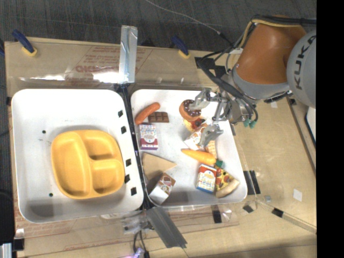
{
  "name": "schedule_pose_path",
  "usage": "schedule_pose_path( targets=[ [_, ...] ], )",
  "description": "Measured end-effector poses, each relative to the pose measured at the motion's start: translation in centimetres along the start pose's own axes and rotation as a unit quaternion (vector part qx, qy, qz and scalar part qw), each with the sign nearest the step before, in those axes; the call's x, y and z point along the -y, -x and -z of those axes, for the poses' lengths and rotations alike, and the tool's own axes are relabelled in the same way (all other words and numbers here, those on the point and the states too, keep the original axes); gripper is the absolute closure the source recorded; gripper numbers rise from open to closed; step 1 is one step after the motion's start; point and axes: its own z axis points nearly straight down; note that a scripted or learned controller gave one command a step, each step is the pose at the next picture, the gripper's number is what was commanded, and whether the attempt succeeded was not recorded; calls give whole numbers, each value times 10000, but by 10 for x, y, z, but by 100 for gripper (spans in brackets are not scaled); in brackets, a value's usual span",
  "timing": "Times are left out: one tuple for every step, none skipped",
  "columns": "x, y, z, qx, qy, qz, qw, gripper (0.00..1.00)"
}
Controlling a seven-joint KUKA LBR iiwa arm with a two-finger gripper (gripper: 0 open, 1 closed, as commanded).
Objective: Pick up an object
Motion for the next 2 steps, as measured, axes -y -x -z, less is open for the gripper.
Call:
schedule_pose_path(
  targets=[
    [35,-58,-79,-31,15,-123,9999,0],
    [29,-54,-123,23,3,-287,9996,0]
  ],
)
